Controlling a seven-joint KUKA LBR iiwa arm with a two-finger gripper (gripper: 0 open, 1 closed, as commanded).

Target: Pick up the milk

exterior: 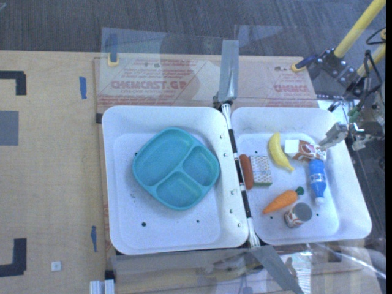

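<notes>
Gripper (334,136): we could not tell its grip; tip blurred beside the milk.
Milk (301,149): lay in right bin (355,201), between banana (278,151) and blue bottle (316,177); long axis roughly left-right.

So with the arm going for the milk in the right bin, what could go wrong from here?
1. The milk is crowded: the banana lies beside it on the left and the blue bottle just below, so a grab could catch or shove a neighbour.
2. The gripper sits at the milk's right, above the bin's edge; coming in at that slant it might push the carton towards the banana rather than close on it.
</notes>
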